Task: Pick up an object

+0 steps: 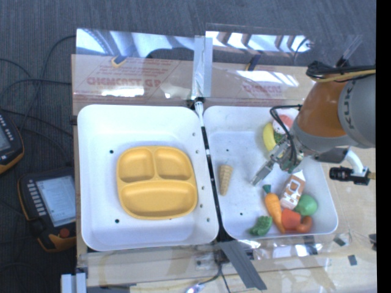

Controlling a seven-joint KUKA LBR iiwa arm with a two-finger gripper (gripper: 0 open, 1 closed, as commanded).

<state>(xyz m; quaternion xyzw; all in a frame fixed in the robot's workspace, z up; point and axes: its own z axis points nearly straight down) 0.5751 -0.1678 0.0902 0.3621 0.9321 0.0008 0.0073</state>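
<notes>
We hover the gripper (pixel 264 173) over the right bin (pixel 241 157), fingers apart and empty | carrot (pixel 274 207) just below-right of the gripper, long axis running down-right | cone (pixel 225 178) left of the gripper.

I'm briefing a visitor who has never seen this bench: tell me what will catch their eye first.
The yellow divided tray lying alone in the left bin stands out most. Next, the grey and orange arm reaches into the right bin, its gripper low over the floor. Toy foods cluster at that bin's near right corner, an orange carrot among them.
</notes>
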